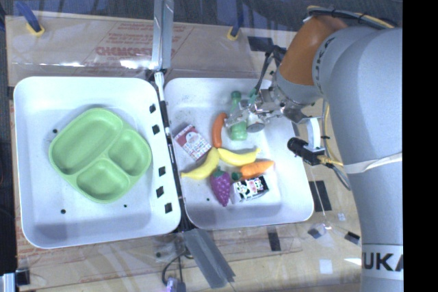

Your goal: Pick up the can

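Note:
A small red can with a white label (193,141) lies on its side in the left part of the right bin (294,205). My gripper (250,113) hangs over the upper middle of that bin, right above a green bottle-shaped toy (237,128). It is well to the right of the can and apart from it. The gripper's tip is partly hidden among the toys.
Around the gripper lie an orange carrot (217,130), two bananas (236,156), purple grapes (221,188), a second carrot (258,167) and a cow-patterned carton (253,187). The left bin (27,215) holds a green divided plate (101,154).

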{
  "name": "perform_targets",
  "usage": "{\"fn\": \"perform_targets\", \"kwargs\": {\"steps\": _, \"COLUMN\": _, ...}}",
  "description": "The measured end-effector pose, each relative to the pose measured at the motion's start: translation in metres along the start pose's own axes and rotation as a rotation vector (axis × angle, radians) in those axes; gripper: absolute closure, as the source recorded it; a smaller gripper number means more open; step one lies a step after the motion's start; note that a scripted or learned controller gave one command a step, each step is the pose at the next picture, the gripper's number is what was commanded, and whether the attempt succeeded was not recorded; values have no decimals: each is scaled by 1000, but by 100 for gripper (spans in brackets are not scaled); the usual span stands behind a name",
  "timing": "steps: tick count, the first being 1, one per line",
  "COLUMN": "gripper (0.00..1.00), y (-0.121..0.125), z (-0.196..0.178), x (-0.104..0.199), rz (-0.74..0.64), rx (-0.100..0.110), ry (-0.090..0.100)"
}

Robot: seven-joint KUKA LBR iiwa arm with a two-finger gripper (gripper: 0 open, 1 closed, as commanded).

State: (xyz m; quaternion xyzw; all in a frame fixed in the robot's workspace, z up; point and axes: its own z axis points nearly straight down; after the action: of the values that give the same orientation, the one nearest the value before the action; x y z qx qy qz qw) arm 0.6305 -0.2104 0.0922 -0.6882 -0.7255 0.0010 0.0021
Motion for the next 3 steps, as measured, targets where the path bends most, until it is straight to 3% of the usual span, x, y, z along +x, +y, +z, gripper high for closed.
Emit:
{"fn": "perform_targets", "kwargs": {"steps": 1, "gripper": 0, "y": 21, "z": -8, "x": -1, "rz": 56, "rx": 19, "ry": 5}}
{"fn": "perform_targets", "kwargs": {"steps": 2, "gripper": 0, "y": 26, "z": -72, "x": 1, "rz": 266, "rx": -5, "ry": -2}}
{"fn": "perform_targets", "kwargs": {"steps": 3, "gripper": 0, "y": 26, "z": -51, "x": 6, "rz": 374, "rx": 1, "ry": 1}}
